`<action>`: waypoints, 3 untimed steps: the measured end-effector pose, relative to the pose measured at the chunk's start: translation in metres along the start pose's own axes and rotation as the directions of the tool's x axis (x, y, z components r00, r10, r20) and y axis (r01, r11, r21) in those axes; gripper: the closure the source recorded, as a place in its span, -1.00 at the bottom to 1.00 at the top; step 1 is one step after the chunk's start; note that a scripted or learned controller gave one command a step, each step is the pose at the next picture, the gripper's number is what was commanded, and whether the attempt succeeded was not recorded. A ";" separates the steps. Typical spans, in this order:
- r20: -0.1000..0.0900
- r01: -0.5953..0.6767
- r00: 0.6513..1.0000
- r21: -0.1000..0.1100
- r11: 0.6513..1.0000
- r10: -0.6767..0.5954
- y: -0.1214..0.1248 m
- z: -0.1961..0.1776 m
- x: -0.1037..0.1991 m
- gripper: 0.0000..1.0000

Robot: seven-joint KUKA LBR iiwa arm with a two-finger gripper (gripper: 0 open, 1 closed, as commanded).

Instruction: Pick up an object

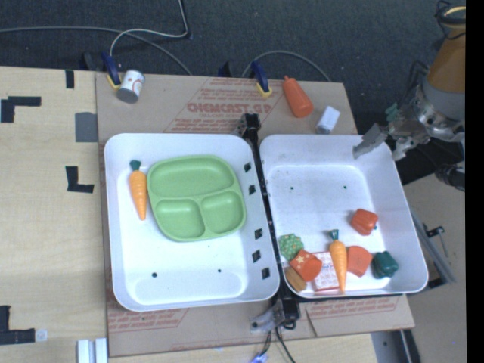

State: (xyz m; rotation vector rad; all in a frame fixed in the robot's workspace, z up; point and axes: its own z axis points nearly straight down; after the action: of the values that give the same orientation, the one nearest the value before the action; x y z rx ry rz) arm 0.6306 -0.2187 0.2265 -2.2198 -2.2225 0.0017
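Note:
The right bin point(318, 169) holds a cluster of toy foods near its front right corner: an orange pepper point(364, 220), a carrot point(338, 258), a red-orange piece point(358, 261), a dark green piece point(384, 264), a broccoli floret point(290, 244) and a red strawberry-like piece point(305, 265). My gripper point(384, 144) hangs over the bin's back right corner, well behind those toys. Its fingers stand apart, open, with nothing between them. The left bin point(121, 203) holds a green divided plate point(198, 197) with a second carrot point(138, 191) to its left.
Behind the bins on the cardboard lie an orange toy point(297, 97), a small white cube point(328, 118) and a small can point(131, 85). Two blue clamps point(262, 88) grip the board's far edge. Cables run across the dark floor beyond.

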 end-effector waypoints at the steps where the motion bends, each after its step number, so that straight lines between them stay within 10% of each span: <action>1: 0.000 0.000 1.000 -0.002 1.000 0.000 -0.038 0.132 -0.004 -1.00; 3: 0.008 -0.003 1.000 -0.025 1.000 0.003 -0.106 0.137 0.031 -1.00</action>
State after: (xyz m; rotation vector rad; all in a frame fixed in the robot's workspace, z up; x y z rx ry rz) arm 0.5246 -0.1878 0.0891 -2.2399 -2.2355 -0.0175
